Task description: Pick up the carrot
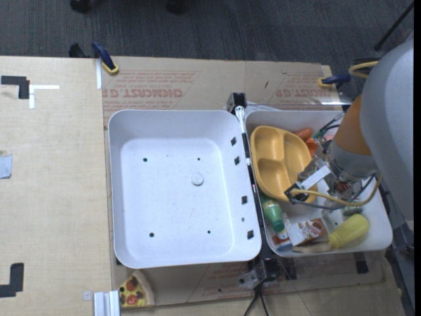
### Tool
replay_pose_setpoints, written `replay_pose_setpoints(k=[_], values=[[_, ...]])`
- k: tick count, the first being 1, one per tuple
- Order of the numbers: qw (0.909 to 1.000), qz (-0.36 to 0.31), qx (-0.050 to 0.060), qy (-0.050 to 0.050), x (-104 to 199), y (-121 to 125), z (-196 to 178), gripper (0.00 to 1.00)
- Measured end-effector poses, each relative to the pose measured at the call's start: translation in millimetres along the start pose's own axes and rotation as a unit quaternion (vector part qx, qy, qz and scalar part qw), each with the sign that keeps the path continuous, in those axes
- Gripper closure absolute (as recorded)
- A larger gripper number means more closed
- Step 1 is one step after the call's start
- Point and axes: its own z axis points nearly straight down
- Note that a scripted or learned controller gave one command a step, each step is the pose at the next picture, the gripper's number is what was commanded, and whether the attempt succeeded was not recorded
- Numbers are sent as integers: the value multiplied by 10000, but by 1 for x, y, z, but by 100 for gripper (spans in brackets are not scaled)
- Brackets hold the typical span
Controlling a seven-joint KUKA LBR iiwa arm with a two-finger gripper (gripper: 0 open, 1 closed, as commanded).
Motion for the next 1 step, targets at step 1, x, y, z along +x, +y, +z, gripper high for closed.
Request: replay_pose_setpoints(k=[1], values=[[9948,1016,-24,18,30,-11,-1,0]])
